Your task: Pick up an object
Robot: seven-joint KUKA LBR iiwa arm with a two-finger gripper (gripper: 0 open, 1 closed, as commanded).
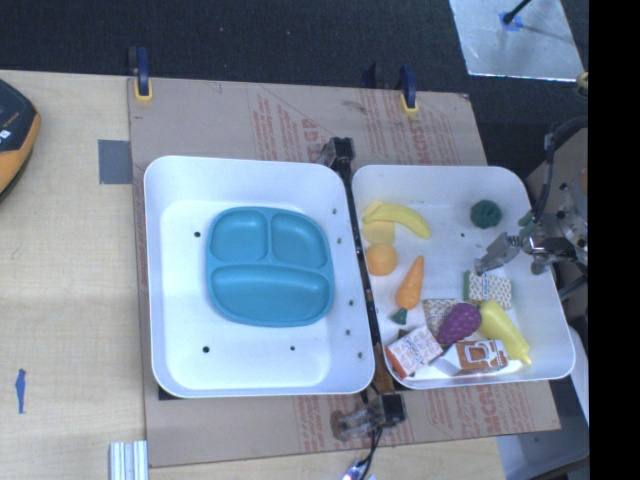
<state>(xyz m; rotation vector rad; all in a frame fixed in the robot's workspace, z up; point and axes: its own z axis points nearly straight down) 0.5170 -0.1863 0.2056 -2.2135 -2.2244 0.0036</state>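
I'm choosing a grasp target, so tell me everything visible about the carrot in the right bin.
The carrot is a small toy, plastic-looking: an orange tapered body with a dark green stub at its lower end. It lies flat and slanted on the right bin floor, left of centre, just right of an orange ball. Nothing grips it.

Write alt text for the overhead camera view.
A grey robot gripper hangs over the right white bin, which holds toy foods including a yellow plastic banana, an orange carrot and purple grapes. The left white bin holds a blue divided plate.
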